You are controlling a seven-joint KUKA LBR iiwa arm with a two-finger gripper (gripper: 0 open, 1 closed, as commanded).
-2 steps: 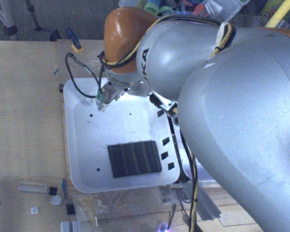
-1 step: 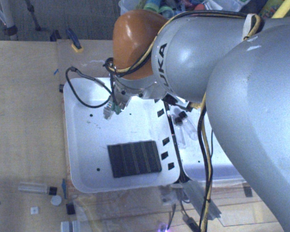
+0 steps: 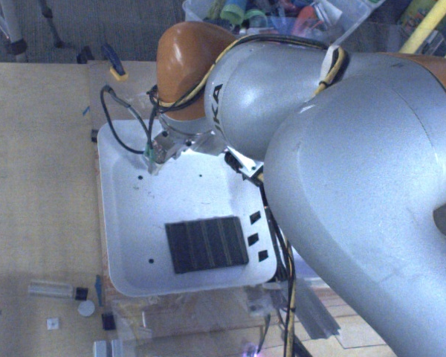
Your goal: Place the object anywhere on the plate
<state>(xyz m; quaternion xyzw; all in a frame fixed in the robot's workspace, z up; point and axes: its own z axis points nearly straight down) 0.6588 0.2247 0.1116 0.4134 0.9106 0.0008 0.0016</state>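
Note:
A black ribbed plate (image 3: 207, 245) lies flat in the near part of the white bin (image 3: 126, 222). My gripper (image 3: 154, 157) hangs low over the bin's far left corner, well behind and to the left of the plate. A small greenish speck shows at the gripper's tip; I cannot tell what it is or whether it is held. The grey arm (image 3: 334, 162) with its orange band (image 3: 186, 58) covers the bin's right side and everything beyond it.
A clear tub of colourful toys (image 3: 282, 6) stands at the back. Small loose parts (image 3: 67, 296) lie on the wooden bench at the lower left. A blue-and-orange clamp (image 3: 116, 64) sits behind the bin. Black cables (image 3: 126, 117) loop beside the gripper.

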